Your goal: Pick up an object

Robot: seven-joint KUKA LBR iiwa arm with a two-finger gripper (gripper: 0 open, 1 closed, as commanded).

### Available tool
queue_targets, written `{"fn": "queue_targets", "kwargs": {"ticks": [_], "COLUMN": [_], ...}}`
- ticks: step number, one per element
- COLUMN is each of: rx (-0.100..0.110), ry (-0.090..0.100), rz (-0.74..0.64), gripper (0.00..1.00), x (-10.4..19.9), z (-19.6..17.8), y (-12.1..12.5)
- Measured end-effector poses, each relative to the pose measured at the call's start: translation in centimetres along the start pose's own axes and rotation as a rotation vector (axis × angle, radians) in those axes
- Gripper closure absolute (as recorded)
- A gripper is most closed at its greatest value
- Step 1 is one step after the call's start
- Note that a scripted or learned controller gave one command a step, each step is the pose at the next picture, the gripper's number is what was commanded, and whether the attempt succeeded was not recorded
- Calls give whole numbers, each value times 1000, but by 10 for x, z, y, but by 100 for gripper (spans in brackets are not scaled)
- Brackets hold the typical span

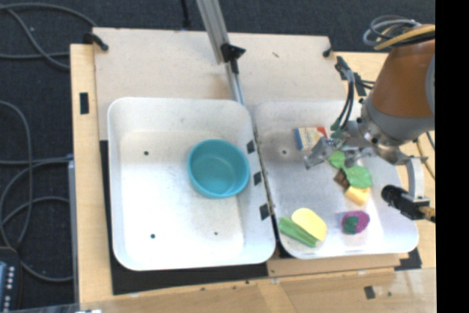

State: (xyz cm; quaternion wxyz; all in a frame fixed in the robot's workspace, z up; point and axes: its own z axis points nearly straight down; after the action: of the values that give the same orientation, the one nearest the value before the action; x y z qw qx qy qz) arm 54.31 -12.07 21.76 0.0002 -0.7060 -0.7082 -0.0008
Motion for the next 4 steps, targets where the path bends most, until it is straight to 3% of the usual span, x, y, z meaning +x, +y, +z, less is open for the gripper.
{"fn": "queue_targets", "kwargs": {"ticks": [1, 3, 4], "rx": [-1, 7, 2], "ry": [0, -3, -3], "rz": [1, 5, 5], "gripper": [0, 0, 0], "x": [0, -4, -5], "z": [0, 112, 117], "y": [0, 8, 8]}}
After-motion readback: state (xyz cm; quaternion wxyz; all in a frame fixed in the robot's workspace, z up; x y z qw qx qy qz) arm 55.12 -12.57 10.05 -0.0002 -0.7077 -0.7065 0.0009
